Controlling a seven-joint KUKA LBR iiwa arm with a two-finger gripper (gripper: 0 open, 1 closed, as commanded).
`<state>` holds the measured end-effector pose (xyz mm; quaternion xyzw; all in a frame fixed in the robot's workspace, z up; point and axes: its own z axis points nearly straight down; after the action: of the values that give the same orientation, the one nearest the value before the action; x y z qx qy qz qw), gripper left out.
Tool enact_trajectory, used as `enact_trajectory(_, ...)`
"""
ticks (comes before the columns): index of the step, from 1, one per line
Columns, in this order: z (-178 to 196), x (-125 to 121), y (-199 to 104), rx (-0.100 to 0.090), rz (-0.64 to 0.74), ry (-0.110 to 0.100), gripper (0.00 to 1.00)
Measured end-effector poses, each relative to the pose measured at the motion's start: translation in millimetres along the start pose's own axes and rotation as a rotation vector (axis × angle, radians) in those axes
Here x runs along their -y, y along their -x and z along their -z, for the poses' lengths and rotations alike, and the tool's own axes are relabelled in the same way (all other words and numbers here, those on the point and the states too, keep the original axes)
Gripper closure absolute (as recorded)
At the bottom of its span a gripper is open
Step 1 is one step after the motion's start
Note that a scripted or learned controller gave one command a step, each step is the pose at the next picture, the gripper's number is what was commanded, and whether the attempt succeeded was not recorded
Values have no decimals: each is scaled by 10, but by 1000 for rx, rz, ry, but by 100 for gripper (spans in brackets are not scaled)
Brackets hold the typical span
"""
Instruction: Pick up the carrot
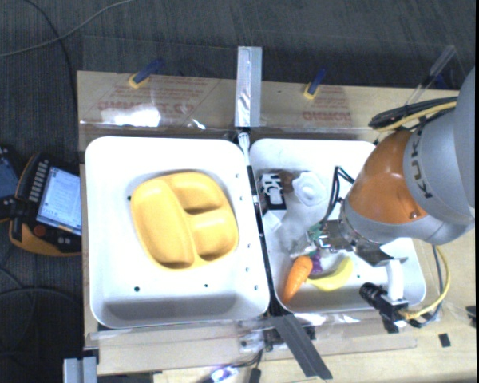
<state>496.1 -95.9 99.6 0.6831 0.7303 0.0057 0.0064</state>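
We see the grey arm with its orange band [391, 186] covering much of the right white plastic bin [347, 152], so a good part of that bin's floor is hidden from us. The two-finger gripper [326, 244] is down in a small cluttered spot under the wrist, and we cannot tell how it is set.

The small orange carrot [296, 275] lies tilted in the front left part of the right bin, near the wall between the two bins. Its green top end points up toward the gripper and looks to be just beside it, but we cannot say whether they touch. A yellow curved object [335, 275] lies just right of the carrot, partly under the arm.

At the back of this bin we see a white crumpled object [307, 190]. The left white bin [112, 214] holds a yellow divided plate [184, 218].
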Motion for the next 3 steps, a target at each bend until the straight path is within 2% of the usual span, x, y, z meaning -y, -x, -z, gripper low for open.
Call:
enact_trajectory(1,-1,2,0,0,0,-1,0)
enact_trajectory(2,-87,80,74,3,126,-3,0)
enact_trajectory(3,7,64,57,-1,127,1,100)
